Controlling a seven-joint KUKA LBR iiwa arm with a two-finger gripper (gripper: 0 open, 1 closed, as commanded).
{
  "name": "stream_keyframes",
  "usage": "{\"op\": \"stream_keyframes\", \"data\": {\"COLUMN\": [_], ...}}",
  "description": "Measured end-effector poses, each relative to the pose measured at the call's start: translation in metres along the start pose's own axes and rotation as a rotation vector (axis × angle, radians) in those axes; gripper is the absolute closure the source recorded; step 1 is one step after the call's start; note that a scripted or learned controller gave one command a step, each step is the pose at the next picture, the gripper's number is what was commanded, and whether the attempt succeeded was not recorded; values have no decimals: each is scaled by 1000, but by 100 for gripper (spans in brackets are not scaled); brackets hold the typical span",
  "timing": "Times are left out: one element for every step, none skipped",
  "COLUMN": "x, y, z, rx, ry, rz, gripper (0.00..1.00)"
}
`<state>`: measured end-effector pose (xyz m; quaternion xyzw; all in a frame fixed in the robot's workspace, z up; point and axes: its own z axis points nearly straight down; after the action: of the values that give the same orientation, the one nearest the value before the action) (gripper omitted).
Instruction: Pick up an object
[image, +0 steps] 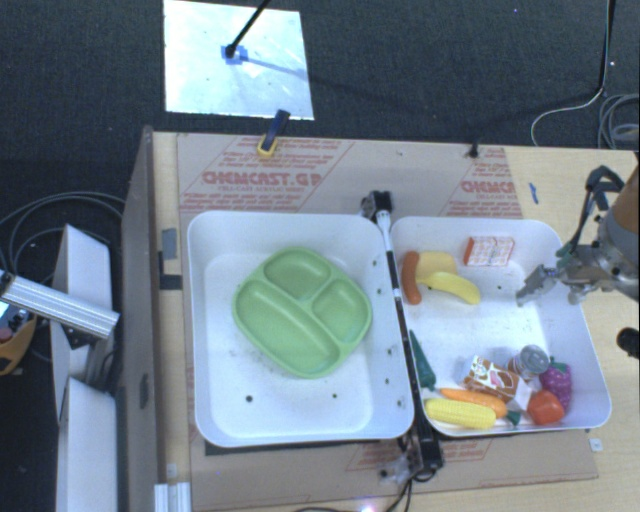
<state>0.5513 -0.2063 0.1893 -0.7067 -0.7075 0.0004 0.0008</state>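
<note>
Reaching in from three o'clock, the grey arm (622, 235) hangs its gripper (540, 284) over the right edge of the right bin (575, 330); one dark finger (532, 283) pokes out toward nine o'clock above bare white floor, and from where I stand I cannot tell how the claw is set or see anything caught in it. Right bin, twelve o'clock side: small orange-and-white carton (489, 250) near the back wall. At ten o'clock: yellow banana (452, 287) lying just beside a toy hot dog (410, 277), which runs along the divider wall. Six o'clock side, crowded together: corn cob (460, 414) and carrot (478, 398) along the front wall, a printed snack packet (490, 376) behind them, a small silver can (532, 360), purple grapes (556, 381), a red tomato (545, 407) at the corner. A dark green piece (421, 362) leans by the divider at seven o'clock. All of these sit well apart from the gripper. Left bin (220, 400): one green sectioned plate (302, 312), roughly centred, lying flat. Brown cardboard sheet (330, 170) under both bins.
</note>
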Motion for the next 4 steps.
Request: {"op": "stream_keyframes", "data": {"x": [21,64,16,46], "y": [-4,36,-59,-64], "z": [110,104,105,105], "rx": [-1,-7,2,-4], "ry": [1,-1,0,-1], "rz": [0,-7,8,-3], "gripper": [0,0,0,0]}}
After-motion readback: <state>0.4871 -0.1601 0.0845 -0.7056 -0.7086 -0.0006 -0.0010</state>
